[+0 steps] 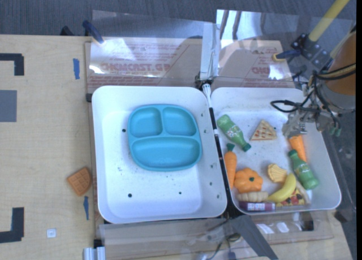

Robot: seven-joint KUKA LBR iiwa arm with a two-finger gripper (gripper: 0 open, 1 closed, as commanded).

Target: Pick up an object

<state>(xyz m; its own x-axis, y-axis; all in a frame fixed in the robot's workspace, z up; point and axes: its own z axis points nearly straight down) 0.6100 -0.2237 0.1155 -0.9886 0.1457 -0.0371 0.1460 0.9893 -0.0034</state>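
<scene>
From the camera view, the claw (298, 124) is hanging over the right bin (334, 188), near that bin's far right side, with cables trailing behind it. A small carrot (298, 146) is sitting right under it, its top touching or nearly touching the claw's tip. Whether the claw is open, closed or gripping that carrot I cannot tell; the tip is too cluttered to read.

Taking the right bin as the landmark, the other candidates are lying inside it: a green bottle (232, 131) near its left wall, a waffle wedge (263, 131) just right of that, a second carrot (231, 165) along the left wall, a pumpkin (248, 180), a banana (284, 189) and another green bottle (304, 171) toward the near right.

Judging by this, nothing is clearly lifted yet, so the pick-up is looking unfinished: a secure grasp and the raise are remaining.
</scene>
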